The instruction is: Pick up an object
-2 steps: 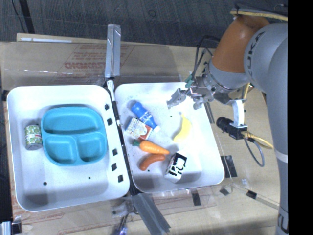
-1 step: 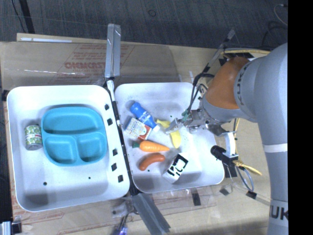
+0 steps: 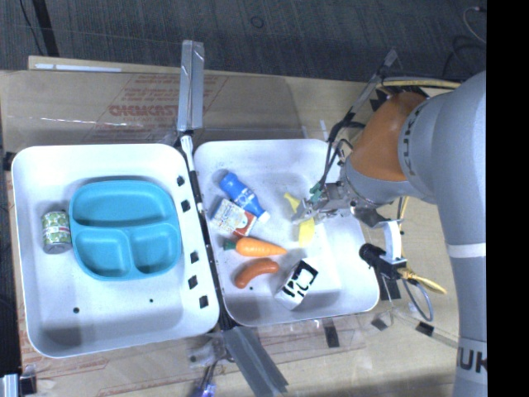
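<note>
Nearest the lens, the grey arm's gripper (image 3: pixel 318 205) hangs low in the right white bin (image 3: pixel 264 151), just above a small yellow block (image 3: pixel 307 231); whether it pinches anything I cannot tell. Nothing looks lifted yet. Beside it lie a black-and-white box (image 3: pixel 297 283), sausage (image 3: pixel 255 271), carrot (image 3: pixel 260 246) and blue bottle (image 3: pixel 241 193). Farther left, a blue divided tray (image 3: pixel 124 226).
</note>
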Robot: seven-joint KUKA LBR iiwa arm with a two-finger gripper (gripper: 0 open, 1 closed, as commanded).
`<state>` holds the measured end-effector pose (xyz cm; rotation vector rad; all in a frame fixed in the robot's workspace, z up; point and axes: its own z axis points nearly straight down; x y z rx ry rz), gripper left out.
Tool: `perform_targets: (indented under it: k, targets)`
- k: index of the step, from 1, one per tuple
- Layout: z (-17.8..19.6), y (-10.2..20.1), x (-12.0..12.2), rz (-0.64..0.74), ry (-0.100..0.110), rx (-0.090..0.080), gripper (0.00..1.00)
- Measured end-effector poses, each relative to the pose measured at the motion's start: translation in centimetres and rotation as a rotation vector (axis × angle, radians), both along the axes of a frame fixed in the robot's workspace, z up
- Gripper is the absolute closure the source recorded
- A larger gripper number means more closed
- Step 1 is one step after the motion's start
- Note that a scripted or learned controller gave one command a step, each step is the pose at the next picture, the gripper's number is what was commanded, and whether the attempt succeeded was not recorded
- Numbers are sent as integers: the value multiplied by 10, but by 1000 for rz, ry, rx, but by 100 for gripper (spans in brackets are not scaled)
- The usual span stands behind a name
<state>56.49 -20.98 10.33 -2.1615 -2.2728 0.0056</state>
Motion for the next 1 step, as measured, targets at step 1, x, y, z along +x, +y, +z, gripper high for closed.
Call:
perform_targets:
  k: [1]
  targets:
    - [136,-2,-7,54,-6,-1,100]
